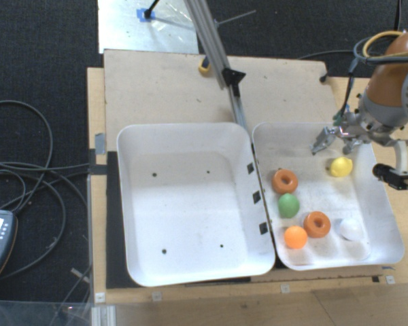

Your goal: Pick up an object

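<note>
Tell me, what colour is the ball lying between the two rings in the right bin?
Green. The ball shows best in the camera view.

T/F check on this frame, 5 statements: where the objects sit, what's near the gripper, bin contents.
1. All the loose objects lie in the right bin. True.
2. The gripper is shut on the yellow object. False: the yellow object lies on the bin floor just below the gripper, not between its fingers.
3. There are two orange-brown rings. True: one ring sits above the green ball, the other ring to the lower right of it.
4. The orange ball lies in the left bin. False: it is in the right bin, beside the lower ring.
5. The white object lies by the right bin's far edge. False: it is near the front right corner.
</note>
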Robot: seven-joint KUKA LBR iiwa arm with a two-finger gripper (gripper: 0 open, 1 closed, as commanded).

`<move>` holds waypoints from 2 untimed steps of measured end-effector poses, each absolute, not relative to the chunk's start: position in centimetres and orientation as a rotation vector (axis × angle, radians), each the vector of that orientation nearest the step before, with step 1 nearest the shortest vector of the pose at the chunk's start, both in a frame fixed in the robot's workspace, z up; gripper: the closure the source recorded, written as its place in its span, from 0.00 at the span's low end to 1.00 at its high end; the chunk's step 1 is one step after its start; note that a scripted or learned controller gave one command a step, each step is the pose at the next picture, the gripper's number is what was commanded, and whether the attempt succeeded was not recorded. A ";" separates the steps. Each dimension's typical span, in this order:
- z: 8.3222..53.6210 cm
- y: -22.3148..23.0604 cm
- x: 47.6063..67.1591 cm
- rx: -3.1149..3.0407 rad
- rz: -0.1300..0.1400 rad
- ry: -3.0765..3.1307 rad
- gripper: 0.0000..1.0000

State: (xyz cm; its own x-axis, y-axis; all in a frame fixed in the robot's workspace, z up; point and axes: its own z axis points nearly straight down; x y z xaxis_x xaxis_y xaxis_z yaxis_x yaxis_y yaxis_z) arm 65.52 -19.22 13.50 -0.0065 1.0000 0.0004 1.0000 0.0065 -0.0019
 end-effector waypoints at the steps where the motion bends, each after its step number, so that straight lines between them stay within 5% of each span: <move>1: 8.9 -19.2 65.5 -2.213 0.002 -2.229 0.00; 2: 10.4 -19.2 65.8 -2.214 -0.004 -2.237 1.00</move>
